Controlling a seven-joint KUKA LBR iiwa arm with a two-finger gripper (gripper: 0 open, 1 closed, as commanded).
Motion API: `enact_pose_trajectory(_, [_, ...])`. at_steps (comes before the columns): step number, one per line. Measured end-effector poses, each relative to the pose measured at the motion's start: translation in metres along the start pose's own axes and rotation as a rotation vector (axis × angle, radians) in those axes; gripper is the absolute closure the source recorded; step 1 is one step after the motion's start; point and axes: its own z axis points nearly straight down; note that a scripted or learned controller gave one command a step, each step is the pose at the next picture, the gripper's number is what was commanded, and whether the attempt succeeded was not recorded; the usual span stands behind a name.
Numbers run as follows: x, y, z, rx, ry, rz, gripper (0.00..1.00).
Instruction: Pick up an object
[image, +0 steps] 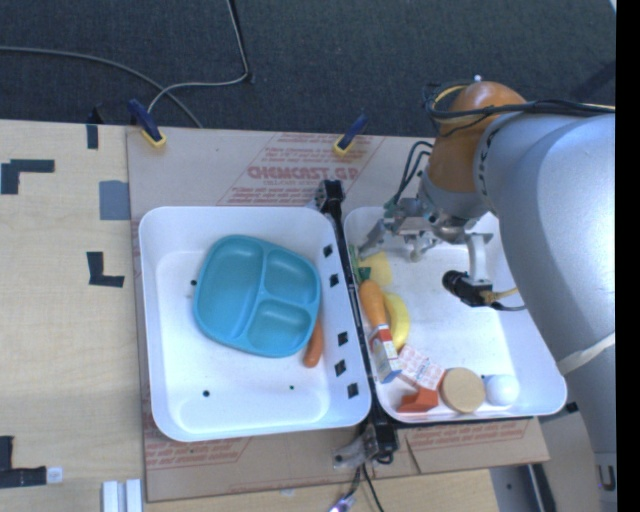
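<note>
Robotics lab test station, not a home or shop

A grey industrial arm (560, 200) with an orange band reaches over a wooden table (60, 290) marked with black tape shapes; 2 shallow white bins (160, 330) sit side by side on a printed cardboard sheet (290, 170) held by blue-and-yellow spring clamps (146, 122); loose black cables (200, 75) trail across dark carpet (330, 60) behind; the bins hold toy-like test pieces, such as a blue divided plate (255, 295) and plastic play food (385, 315), as laid out for machine trials
</note>
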Motion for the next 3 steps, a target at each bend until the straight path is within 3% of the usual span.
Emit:
enact_pose_trajectory(1, [0.002, 0.0, 0.01, 0.001, 0.002, 0.001, 0.0])
enact_pose_trajectory(2, [0.002, 0.0, -0.001, -0.001, 0.001, 0.0, 1.0])
enact_pose_trajectory(3, [0.002, 0.0, 0.0, 0.0, 0.0, 0.0, 0.0])
